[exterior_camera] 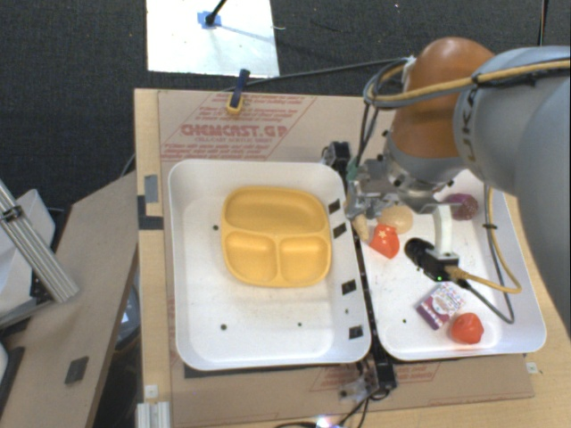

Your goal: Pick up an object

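My gripper hangs low over the far left corner of the right bin, beneath the orange band of the arm. A pale beige rounded object lies right beside it, and a red wedge-shaped object sits just in front of that. Further off in the same bin are a purple object at the far right, a purple-and-white packet and a red ball-like fruit near the front. I see nothing held in the gripper.
The left bin holds a yellow divided plate. The ridge where the two bins meet runs just left of the gripper. Cardboard lies under both bins.
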`<state>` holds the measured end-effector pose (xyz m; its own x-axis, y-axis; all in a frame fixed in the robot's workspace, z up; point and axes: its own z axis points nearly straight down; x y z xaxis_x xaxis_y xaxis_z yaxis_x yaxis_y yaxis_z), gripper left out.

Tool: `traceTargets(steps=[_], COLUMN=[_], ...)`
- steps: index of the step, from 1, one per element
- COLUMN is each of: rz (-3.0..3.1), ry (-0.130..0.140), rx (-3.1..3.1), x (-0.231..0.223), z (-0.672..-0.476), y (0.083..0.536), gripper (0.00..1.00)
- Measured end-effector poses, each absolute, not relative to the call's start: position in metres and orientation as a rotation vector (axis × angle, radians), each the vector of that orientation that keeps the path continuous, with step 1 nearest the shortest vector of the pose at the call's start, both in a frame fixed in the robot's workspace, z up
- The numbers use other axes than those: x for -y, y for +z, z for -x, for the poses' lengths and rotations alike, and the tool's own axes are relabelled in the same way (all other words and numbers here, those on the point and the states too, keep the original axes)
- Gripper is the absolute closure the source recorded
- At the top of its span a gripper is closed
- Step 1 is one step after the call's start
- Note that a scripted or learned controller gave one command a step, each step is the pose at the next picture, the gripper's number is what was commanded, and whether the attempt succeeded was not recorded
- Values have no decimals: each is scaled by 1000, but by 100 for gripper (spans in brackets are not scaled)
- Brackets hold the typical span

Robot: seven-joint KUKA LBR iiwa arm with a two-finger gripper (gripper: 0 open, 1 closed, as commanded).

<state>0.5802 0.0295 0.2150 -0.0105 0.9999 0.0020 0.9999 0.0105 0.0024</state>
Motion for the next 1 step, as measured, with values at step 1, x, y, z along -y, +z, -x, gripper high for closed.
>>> traceTargets(steps=[1], rz=[-2211], ry=[4], rx=[-2231], x=[-79], z=[-587], y=[209], gripper=[100])
